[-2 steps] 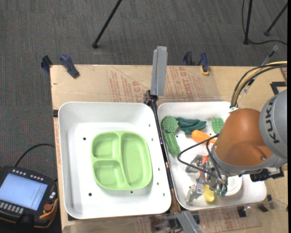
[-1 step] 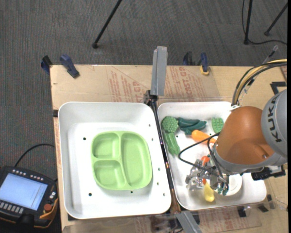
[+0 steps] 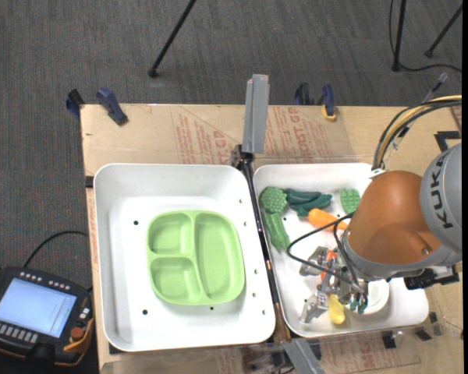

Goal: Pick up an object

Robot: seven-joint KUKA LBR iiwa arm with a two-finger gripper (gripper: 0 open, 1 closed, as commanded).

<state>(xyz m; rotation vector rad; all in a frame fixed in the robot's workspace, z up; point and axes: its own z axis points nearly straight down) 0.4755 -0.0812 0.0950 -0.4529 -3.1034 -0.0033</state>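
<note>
Green tray (image 3: pixel 196 256) in left bin (image 3: pixel 113 209); gripper (image 3: pixel 333 298), grip unclear, among right bin's (image 3: pixel 409 310) toys

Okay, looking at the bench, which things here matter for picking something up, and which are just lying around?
For the job:
- gripper, low in the right bin
- yellow piece beneath it
- green broccoli toy
- dark green toy
- orange carrot toy

Just lying about:
- left bin
- green divided plate in it
- control pendant off the bench
- blue clamps at the back edge
</note>
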